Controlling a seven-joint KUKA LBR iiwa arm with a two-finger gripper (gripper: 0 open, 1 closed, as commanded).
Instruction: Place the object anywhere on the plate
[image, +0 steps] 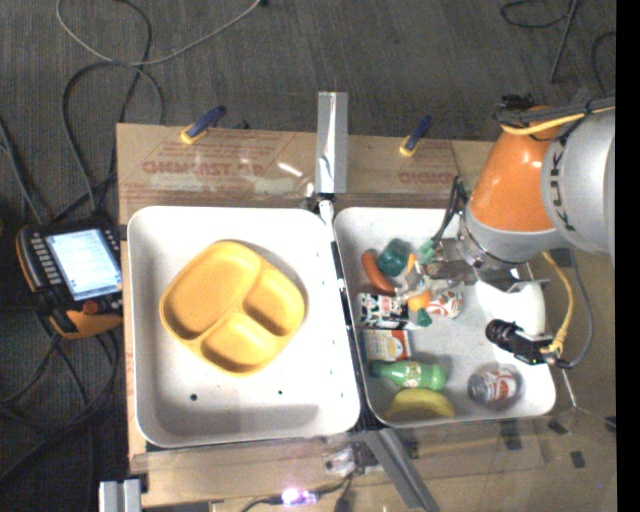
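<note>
Camera view: yellow plate (233, 305) sits in the left bin (150, 400). Gripper (432, 275) hangs low over toys in the right bin (545, 400) (hot dog (371, 268), green bottle (410, 375), banana (420, 403)); its grip, cannot tell.

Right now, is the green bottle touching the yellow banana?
Touching. The camera view shows the green bottle lying right against the top of the yellow banana in the right bin, with no white floor between them.

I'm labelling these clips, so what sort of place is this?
Probably a robotics lab bench: a KUKA arm reaching over two white bins, toy food piled in the right one, and a teach pendant among loose floor cables.
</note>
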